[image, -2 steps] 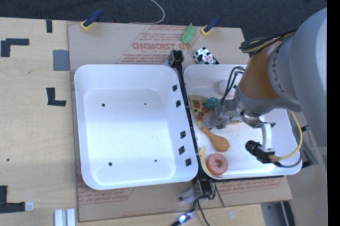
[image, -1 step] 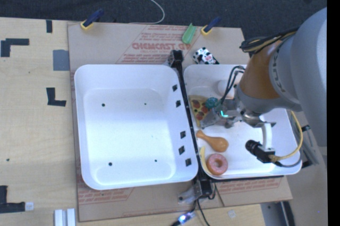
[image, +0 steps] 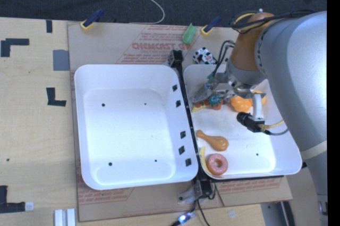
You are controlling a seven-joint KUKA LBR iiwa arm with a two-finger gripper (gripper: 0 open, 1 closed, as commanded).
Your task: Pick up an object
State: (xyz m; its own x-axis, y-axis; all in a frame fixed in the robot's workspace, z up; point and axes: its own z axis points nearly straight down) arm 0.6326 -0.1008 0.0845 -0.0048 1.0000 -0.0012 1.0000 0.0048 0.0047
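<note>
Two white bins side by side, gripper point(image: 211, 93) low in the right bin point(image: 276, 158) among small toys — pink doughnut point(image: 217, 164), tan drumstick point(image: 213, 140) nearby

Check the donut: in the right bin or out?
In. The donut lies flat on the right bin floor, at its near corner.

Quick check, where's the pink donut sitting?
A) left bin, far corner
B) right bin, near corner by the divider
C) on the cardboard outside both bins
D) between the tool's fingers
B: the pink donut lies on the floor of the right bin, at its near edge close to the divider, just below the tan drumstick-shaped toy.
</note>
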